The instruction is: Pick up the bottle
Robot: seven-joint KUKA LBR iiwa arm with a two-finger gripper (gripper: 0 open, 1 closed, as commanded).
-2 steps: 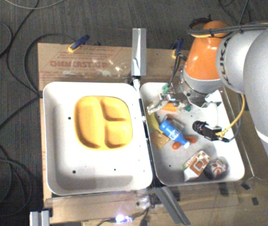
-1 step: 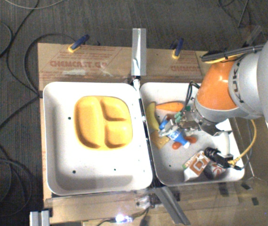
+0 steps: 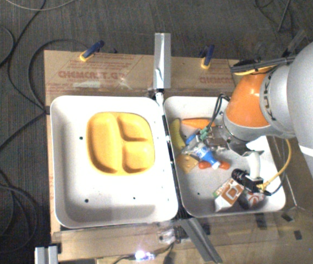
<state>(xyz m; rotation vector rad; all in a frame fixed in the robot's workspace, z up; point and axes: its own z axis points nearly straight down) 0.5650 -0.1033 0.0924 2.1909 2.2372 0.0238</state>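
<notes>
Bottle [image 3: 204, 155], a small one with a blue label and a red end, is lying on its side in the middle of the right bin [image 3: 277, 202], slanting down toward the lower right. The gripper [image 3: 210, 142] is hanging directly over its upper end, below the arm's [image 3: 305, 92] smooth grey casing and glossy orange band; whether the gripper is spread or closed, or touching the bottle at all, I cannot tell. Around the bottle, other things are crowding the bin: a curved yellow-green banana [image 3: 175, 132] is lying along the left wall, an orange wedge-shaped piece [image 3: 196, 124] is sitting just above, and a flat tan piece [image 3: 186, 164] is resting beside the bottle's left. A crumpled printed packet [image 3: 228, 194] and a dark rounded object [image 3: 252, 199] are lying near the bin's lower edge. In the left bin [image 3: 68, 202], a moulded yellow plastic tray [image 3: 121, 142] with three rounded compartments is sitting slightly tilted. Both bins are resting on a desk [image 3: 112, 76] covered in printed brown cardboard, clipped along the far edge.
</notes>
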